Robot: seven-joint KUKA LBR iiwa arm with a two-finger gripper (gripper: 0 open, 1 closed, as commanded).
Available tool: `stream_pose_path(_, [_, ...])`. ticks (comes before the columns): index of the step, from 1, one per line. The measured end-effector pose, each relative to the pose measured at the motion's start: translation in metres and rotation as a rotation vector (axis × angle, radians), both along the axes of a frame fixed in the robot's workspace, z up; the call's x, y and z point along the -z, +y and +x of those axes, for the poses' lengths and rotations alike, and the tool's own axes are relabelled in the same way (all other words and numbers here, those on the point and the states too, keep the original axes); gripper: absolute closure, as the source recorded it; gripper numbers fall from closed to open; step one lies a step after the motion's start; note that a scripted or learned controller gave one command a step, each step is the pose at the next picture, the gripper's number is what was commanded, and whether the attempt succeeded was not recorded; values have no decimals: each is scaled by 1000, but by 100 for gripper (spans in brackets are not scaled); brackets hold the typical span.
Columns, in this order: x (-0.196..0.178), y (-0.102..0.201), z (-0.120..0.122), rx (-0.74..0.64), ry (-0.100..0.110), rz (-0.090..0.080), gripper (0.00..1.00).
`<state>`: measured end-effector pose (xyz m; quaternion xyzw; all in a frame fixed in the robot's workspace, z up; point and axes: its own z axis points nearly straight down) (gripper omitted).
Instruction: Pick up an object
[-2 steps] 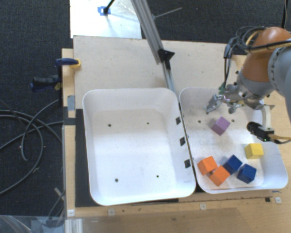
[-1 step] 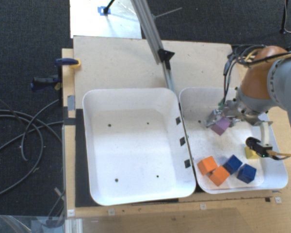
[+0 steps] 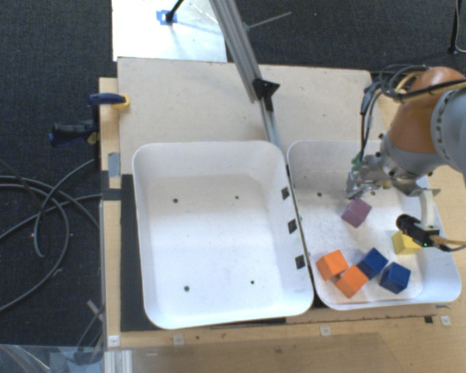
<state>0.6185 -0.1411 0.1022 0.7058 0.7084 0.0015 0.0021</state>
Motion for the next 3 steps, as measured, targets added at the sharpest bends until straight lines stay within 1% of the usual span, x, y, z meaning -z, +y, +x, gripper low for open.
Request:
stream_pose_path(1, [0, 0, 0, 0, 0, 0, 0])
stream_pose_path(2, [13, 7, -50, 3, 9, 1, 0])
stream_pose_path(3, [1, 6, -47, 1, 0, 0, 100])
